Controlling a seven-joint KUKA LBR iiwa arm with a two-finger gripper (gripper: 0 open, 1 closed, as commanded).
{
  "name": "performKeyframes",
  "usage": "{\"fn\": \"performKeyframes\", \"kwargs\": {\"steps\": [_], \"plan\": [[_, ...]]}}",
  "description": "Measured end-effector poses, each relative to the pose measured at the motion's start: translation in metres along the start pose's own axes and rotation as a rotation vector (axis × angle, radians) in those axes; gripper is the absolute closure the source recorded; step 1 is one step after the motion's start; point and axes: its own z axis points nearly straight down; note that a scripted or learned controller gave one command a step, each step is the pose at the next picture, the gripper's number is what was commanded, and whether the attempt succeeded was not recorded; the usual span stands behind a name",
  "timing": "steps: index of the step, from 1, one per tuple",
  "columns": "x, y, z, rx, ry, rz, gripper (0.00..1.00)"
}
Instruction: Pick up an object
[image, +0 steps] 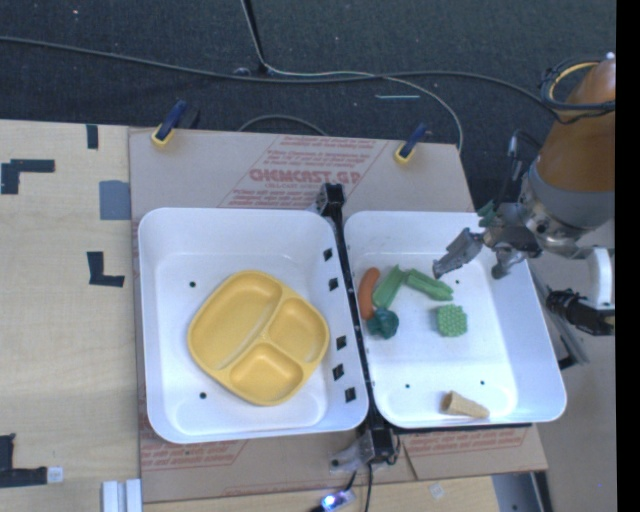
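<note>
Cardboard under bins, dark carpet

The grey arm reaches in from the right, its orange band uppermost; the wrist tilts down and leftward; the gripper hangs with two fingers spread apart, nothing between them.
</note>
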Motion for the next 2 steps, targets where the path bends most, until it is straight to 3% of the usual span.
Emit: {"fn": "performKeyframes", "kwargs": {"steps": [1, 2], "plan": [[0.000, 0.002, -0.007, -0.012, -0.002, -0.003, 0.00], [0.002, 0.012, 0.046, -0.008, -0.002, -0.003, 0.00]]}}
